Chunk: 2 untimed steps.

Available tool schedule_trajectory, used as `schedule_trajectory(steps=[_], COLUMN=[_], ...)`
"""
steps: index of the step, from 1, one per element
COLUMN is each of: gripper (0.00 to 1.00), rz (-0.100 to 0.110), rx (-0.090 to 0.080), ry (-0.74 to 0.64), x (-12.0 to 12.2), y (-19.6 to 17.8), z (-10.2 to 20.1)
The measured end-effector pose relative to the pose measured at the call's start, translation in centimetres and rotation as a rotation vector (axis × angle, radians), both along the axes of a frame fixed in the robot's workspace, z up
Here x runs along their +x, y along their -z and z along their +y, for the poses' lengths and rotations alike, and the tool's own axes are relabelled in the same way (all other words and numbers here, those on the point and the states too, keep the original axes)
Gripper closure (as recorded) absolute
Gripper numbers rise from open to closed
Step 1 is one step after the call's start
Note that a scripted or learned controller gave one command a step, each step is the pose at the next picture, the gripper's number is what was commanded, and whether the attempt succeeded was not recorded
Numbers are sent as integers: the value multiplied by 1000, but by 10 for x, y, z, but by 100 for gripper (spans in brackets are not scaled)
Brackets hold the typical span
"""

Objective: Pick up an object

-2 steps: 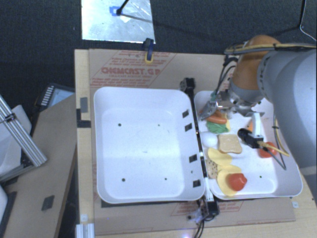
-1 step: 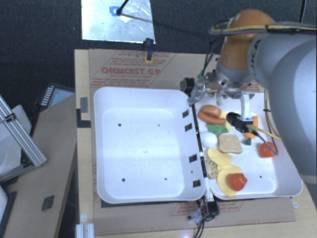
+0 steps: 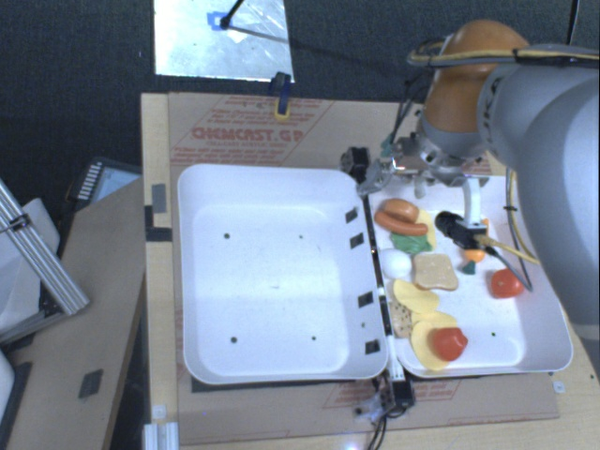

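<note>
A dark floor surrounds a desk [image 3: 244,134] topped with brown printed cardboard, which carries two shallow, smooth white plastic bins side by side. The far bin [image 3: 272,270], on the view's left, is a glossy tray with rounded corners.

Anything I might pick up lies in the near bin [image 3: 553,345], on the view's right, crowded against the wall it shares with the other bin. My gripper [image 3: 419,178] hangs over that bin's top corner, just above the pile. I cannot tell whether it is open or closed.

The items look like hard plastic toy food:
- a rounded orange-red sausage [image 3: 398,216]
- a flat green piece [image 3: 411,243] touching it
- a smooth white ball [image 3: 397,264]
- a tan, matte toast slice [image 3: 436,272]
- thin pale yellow discs [image 3: 415,298]
- a glossy red lump [image 3: 450,343] resting on a yellow disc
- a round red tomato [image 3: 506,284], lying apart from the others

I see three risks. The pieces touch and overlap, so closing on one could nudge its neighbours or catch two at once. The ball and sausage are round and slick and could squirt sideways out of a grasp. The discs and toast lie flat, leaving little edge to pinch. The bin wall close to the pile could block my descent.
</note>
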<state>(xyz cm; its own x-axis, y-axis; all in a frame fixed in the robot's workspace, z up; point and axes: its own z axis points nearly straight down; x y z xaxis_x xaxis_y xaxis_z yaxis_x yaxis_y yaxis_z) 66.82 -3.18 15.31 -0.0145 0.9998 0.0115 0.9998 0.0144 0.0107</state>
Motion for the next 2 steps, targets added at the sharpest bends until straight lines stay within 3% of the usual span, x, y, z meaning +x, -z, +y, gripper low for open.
schedule_trajectory(steps=[1,2], gripper=[0,0], rz=[6,12], rx=[-7,-10], ry=[0,6], x=[0,-7], y=[16,71], z=[166,214])
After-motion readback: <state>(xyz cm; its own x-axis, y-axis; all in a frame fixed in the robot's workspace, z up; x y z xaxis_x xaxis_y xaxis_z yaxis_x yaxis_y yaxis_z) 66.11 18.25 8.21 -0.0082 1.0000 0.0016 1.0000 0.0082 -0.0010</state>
